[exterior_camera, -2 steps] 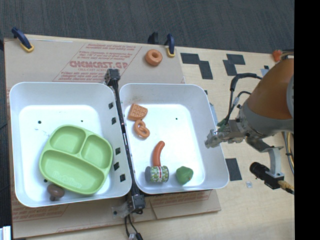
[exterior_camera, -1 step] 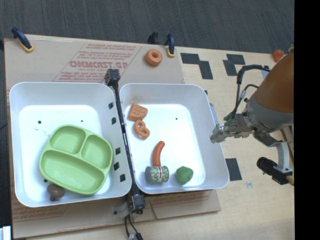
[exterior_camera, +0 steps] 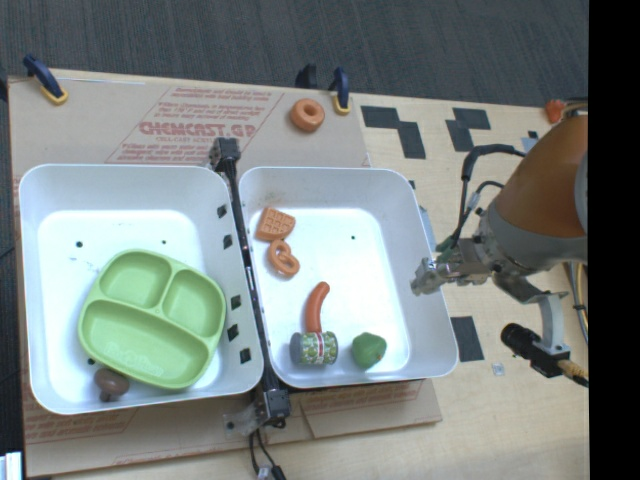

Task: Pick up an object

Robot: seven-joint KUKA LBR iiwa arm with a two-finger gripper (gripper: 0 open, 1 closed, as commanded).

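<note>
Nearest the camera, along the front wall of the right bin, a small patterned can lies on its side with a green lump just beside it. A red sausage stands above the can, its lower end touching it. Farther back sit a pretzel and, near it, an orange waffle. In the left bin a green divided plate lies tilted, with a brown lump at its front corner. The gripper hangs over the right bin's right wall, above the rim and holding nothing; whether its fingers are apart or together cannot be told. Beyond the bins an orange ring rests on the counter
</note>
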